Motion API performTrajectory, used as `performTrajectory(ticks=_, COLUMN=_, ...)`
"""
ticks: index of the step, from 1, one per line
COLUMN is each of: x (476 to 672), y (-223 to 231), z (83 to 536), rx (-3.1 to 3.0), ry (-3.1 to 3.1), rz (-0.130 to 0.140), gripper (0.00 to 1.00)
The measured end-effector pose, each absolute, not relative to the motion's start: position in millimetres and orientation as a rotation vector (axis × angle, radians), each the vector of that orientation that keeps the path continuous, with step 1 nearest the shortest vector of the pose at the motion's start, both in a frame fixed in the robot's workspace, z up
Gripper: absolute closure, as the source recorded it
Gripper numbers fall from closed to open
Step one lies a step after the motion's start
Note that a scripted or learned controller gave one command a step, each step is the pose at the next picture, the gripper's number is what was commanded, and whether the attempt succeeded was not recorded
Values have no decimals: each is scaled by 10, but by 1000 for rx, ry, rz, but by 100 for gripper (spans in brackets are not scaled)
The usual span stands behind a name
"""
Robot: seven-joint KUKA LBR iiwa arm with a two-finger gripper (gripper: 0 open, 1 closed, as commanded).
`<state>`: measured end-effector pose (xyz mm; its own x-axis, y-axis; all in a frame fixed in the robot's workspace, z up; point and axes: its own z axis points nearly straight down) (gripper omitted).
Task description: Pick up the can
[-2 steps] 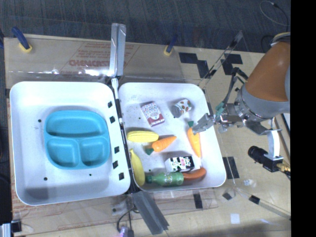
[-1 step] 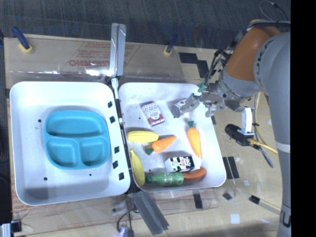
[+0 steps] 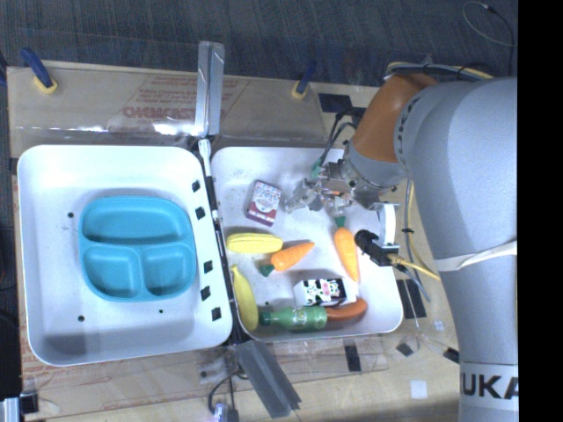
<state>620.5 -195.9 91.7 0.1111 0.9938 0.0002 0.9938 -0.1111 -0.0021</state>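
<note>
i start at the left bin (image 3: 35, 236), where a blue divided tray (image 3: 136, 246) sits flat in the middle, well apart from anything i need. the work is all in the right bin (image 3: 230, 167). the can (image 3: 263, 200), red and white, lies toward the far left of that bin with bare floor around it, which should make it easy to reach from above. nearer to me are a corn cob (image 3: 253, 243), an orange carrot (image 3: 292, 255) touching it, and a banana (image 3: 244, 299) along the left wall. a green bottle (image 3: 295, 319) lies along the near wall, with a black-and-white carton (image 3: 318, 291) just behind it and a reddish piece (image 3: 350, 309) beside that. a second carrot (image 3: 347, 251) lies further right. the gripper (image 3: 321, 192) hangs over the far part of the bin, to the right of the can and apart from it; nothing is between its fingers, and i cannot tell how wide they stand. my judgement: the approach is not finished, and the arm needs to shift left before it descends.
</note>
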Motion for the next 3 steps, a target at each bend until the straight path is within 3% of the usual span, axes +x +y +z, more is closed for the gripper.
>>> performTrajectory(ticks=1, x=6571, y=-1912, z=1275, rx=-2185, ry=-2257, rz=1, gripper=0)
performTrajectory(ticks=2, x=6575, y=-2076, z=922, rx=-2473, ry=-1933, rz=3, gripper=0)
performTrajectory(ticks=3, x=6584, y=-2054, z=1026, rx=-2463, ry=-1942, rz=4, gripper=100)
